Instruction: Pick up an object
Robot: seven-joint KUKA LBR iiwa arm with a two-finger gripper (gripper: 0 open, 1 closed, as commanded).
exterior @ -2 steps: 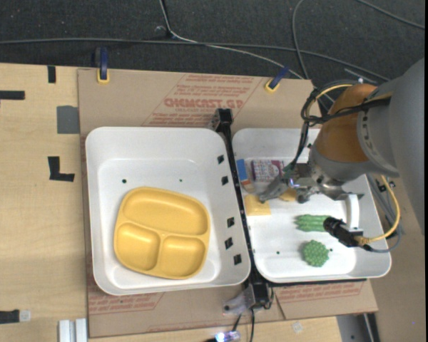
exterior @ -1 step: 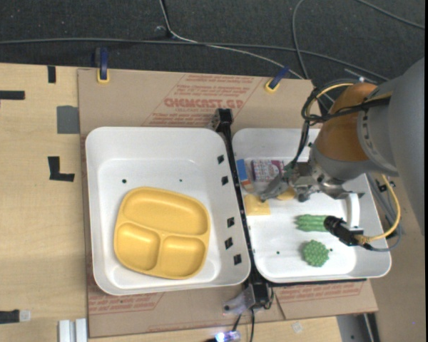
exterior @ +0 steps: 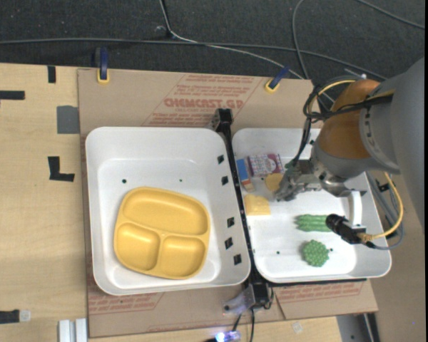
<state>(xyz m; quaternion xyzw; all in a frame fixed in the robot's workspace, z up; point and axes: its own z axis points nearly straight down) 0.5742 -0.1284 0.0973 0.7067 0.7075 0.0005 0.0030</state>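
My gripper (exterior: 287, 189) reaches down into the right bin (exterior: 371, 266), over its upper left part. It hangs right beside a small yellow piece (exterior: 272, 182) and just right of a purple and white packet (exterior: 261, 165). A flat pale yellow block (exterior: 257, 205) lies just below and left of the gripper. Further toward the front lie a long green vegetable-like item (exterior: 312, 223) and a round bumpy green item (exterior: 314, 253). The arm's grey and orange wrist (exterior: 346, 137) covers the bin's upper right part.
The left bin (exterior: 100, 148) holds a yellow divided plate (exterior: 161, 231). A black divider (exterior: 232, 184) runs between the two bins. A black and yellow cable (exterior: 357, 235) loops over the right bin's right side. Cardboard and wooden bench surround the bins.
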